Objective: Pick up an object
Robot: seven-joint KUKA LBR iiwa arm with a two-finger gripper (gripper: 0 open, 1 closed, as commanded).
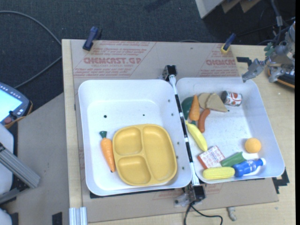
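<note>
Objects: toy food heap [220,139] in right bin [268,125] | gripper [255,68] well apart, above bin's far corner | grip state: cannot tell

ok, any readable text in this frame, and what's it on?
"CHEMCAST G.P", red print on the brown protective sheet behind the left white bin; finer lines beneath are blurred.
The same red print, cut short, behind the right white bin: partly legible.
Small red-and-white can: label blurred.
Small red-and-white packet: print too small.
</note>
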